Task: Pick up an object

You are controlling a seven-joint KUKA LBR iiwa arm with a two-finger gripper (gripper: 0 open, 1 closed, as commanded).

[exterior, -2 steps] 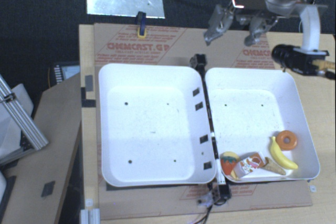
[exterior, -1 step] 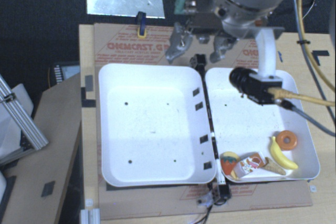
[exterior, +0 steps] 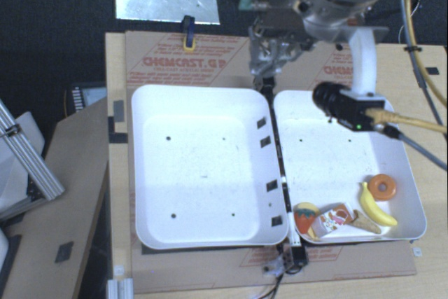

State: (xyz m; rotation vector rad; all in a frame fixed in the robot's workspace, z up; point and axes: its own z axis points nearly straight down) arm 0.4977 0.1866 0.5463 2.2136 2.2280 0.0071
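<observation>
Risk here starts with distance, since nothing is in hand. Going from the left, the left bin [exterior: 203, 164] has a bare white floor and offers no target. Above the seam between the two bins hangs the gripper [exterior: 268, 73], up near the far rims; whether it is released or clenched I cannot tell, as the metal there is a blur. The right bin [exterior: 329, 164] has all the objects crowded into its near corner: a tomato [exterior: 305, 217], a small packet [exterior: 332, 218], a banana [exterior: 375, 205] and an orange ring [exterior: 382, 185].

The gripper is well apart from that pile, so a long reach across the bin is needed. The pieces touch or lie just beside one another against the bin wall, so a descent could land between two of them, push them aside, or catch the rim. The banana's curve and the tomato's roundness look likely to slip from a poorly centred pinch.
</observation>
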